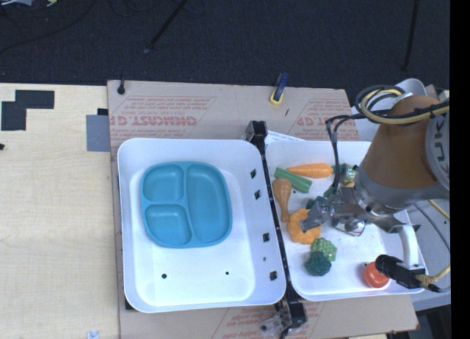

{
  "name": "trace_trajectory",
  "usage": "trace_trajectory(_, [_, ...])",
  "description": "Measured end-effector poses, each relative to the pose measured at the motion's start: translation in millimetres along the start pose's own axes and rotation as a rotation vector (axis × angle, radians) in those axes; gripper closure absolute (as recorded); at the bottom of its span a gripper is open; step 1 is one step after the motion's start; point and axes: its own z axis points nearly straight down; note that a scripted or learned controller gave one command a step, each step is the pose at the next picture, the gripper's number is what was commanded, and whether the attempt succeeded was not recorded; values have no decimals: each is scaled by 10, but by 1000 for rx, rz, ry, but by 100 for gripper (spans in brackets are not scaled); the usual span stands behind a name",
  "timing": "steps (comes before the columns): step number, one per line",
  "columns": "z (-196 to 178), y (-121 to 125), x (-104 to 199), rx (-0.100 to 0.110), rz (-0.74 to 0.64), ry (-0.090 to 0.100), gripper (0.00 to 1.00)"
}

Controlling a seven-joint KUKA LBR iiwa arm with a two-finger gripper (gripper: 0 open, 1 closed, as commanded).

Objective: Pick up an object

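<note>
Two shallow white bins sit side by side on a bench, seen from above at a slant.

Nearest the viewer, in the right bin point(349, 257), a red-orange round toy point(374, 276) lies by the near rim. To its left is a dark green broccoli toy point(318, 265), with a paler green piece point(324, 247) touching it. Just beyond them lies an orange piece point(297, 227).

The gripper point(317, 214) hangs low at that orange piece's far right edge. It is touching or just above it; which one cannot be told. Whether the gripper is open or closed cannot be told either, and nothing can be seen held in it. Its low position over the cluster suggests the orange piece is the thing to be picked up.

The grey arm point(400, 158) fills the right side of this bin.

Farther back lie a tan squash-shaped toy point(283, 191), a green stick point(292, 180) and an orange carrot point(312, 171), close together.

The left bin point(191, 275) holds a blue divided plate point(185, 204), well apart from the toys.

Beyond both bins, brown cardboard point(183, 114) lies underneath them, with a blue and yellow clamp point(279, 89) on its far edge, probably pinning it down.
</note>
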Motion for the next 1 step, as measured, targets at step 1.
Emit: trace_trajectory(1, [-45,22,-4,-9,-2,-1,0])
